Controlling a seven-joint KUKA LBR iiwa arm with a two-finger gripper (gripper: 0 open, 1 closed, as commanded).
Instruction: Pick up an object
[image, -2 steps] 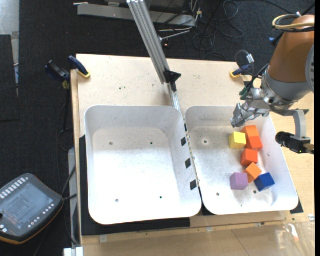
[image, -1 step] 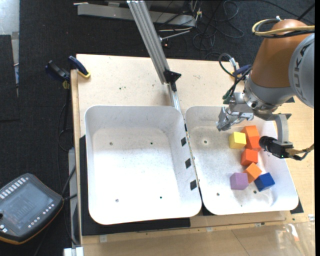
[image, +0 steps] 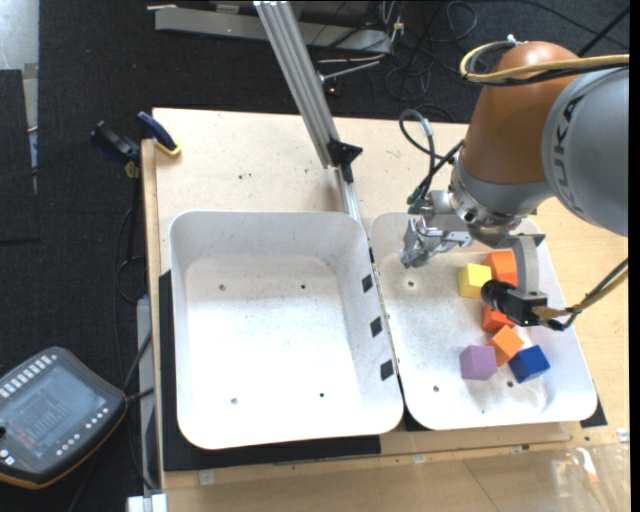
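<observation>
The gripper (image: 417, 250) is hanging over the upper left part of the right bin (image: 560, 408), tip pointing down and slightly left. From this slanted view I cannot tell how wide it is spread. What I can say is that no block is showing in its grasp, and under the tip there is bare white floor.

The pickings are all lying off to its right. The yellow block (image: 474, 279) is sitting nearest, near the tip but apart from it, with open floor on its left side. Touching it or just behind is an orange block (image: 503, 267), tucked partly under the wrist. Lower down, a red-orange block (image: 492, 321) and another orange block (image: 508, 342) are crowding each other, and the purple block (image: 478, 361) and the blue block (image: 529, 363) are flanking them toward the bin's near edge.

My read is that the pick is not yet made, so the target choice matters now. The yellow block looks the best bet, because it is closest and free on one side. Doing this well means:
- centring squarely over the block
- turning the jaws to meet two flat faces, not corners
- coming straight down so the orange neighbour is not nudged

The purple block is the fallback, as it also has free floor to its left. The packed orange pair is the risky choice.

The left bin (image: 182, 300) is sitting alongside, and the grey arm (image: 590, 130) is reaching in from the right.
</observation>
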